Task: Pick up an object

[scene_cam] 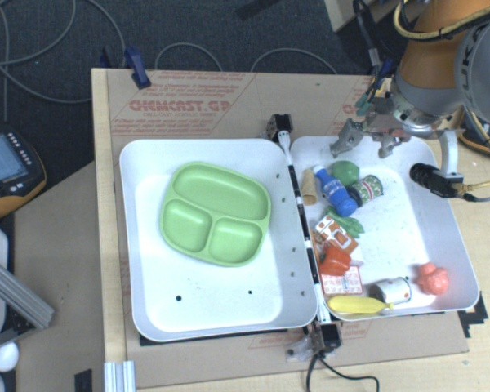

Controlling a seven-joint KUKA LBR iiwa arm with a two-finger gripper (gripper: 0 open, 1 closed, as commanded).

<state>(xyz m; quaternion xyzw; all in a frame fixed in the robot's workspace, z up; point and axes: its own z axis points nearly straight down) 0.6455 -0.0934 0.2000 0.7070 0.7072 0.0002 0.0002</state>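
My gripper [366, 144] hovers over the far end of the right bin [441, 227], open, with nothing between its fingers [344, 143]. Just in front of it lie a green round object [343, 171], a blue bottle [336, 193] and a small green-labelled can [367, 189]. Further forward along the bin's left side sit an orange and white box [336, 231], a red object [335, 260], a patterned packet [342, 282] and a yellow banana [355, 305]. A white cylinder [392, 291] and a pink object [433, 278] rest at the near right.
The left bin [147, 243] holds a light green divided plate [215, 213]. A tan cylinder [308, 184] leans by the rim between the bins. Bare floor shows in the right bin's middle and right part.
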